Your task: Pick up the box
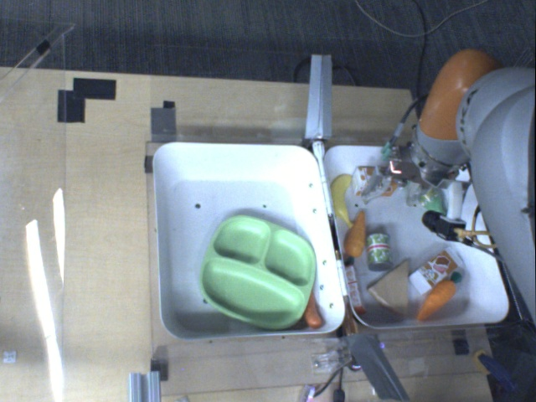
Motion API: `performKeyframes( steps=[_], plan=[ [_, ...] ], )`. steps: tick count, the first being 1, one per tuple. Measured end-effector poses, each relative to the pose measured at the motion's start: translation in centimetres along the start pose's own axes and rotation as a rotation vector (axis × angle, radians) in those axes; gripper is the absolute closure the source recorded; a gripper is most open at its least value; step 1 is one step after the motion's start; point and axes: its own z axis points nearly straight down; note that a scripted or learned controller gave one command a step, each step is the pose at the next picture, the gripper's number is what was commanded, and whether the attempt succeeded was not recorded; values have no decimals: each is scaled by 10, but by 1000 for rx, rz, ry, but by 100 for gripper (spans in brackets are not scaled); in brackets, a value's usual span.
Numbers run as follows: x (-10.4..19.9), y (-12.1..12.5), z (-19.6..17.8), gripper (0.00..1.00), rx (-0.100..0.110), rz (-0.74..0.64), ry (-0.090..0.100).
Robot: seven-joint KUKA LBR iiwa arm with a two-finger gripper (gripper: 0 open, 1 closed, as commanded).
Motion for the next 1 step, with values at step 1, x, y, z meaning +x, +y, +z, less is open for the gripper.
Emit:
performKeyframes(
  steps=[1],
  plan=[
    [-20,-43,-37,0,-65,49,1]
  ],
)
